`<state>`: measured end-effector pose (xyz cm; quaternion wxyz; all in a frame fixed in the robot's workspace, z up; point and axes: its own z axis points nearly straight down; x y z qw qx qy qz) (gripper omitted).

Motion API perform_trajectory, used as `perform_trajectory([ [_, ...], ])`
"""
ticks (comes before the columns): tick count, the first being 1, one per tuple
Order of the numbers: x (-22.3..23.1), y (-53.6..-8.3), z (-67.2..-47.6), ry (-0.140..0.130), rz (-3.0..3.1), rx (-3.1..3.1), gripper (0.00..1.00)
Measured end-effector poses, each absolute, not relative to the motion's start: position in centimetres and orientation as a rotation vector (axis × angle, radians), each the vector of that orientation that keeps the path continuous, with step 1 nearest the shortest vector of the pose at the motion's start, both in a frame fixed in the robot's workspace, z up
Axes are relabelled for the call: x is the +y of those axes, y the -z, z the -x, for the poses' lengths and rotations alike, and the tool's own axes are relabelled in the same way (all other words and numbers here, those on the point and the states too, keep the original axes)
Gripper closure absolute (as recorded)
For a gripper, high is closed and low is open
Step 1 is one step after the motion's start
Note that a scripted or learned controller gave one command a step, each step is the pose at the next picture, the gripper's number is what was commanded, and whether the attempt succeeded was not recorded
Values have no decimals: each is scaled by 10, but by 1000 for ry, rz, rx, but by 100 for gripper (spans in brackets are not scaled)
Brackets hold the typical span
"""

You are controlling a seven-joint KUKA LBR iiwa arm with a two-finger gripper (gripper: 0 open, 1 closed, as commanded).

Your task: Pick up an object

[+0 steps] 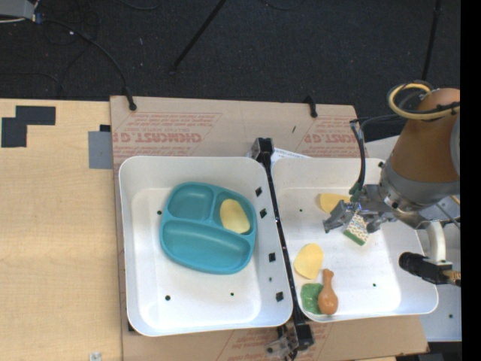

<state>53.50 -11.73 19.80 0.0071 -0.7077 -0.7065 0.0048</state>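
My gripper (352,220) hangs low over the middle of the right bin (406,301), with the arm coming in from the right. A small green and white object (358,231) sits right at the gripper's tip; whether it is gripped is unclear. A yellow piece (328,201) lies just left of the gripper, partly behind it. Another yellow piece (308,261) rests nearer the front. At the front left corner of the bin, an orange-brown drumstick-shaped toy (328,293) lies against a green object (310,292).
The left bin (143,307) holds a teal divided plate (188,250) with a yellow item (234,216) in its upper right compartment. A black divider (272,224) runs between the bins. A black fixture (421,265) sticks out at the right bin's right edge.
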Motion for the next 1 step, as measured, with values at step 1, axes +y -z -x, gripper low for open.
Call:
perform_trajectory([
  [1, -118, -204, -538, -3, 2218, -2219, 0],
])
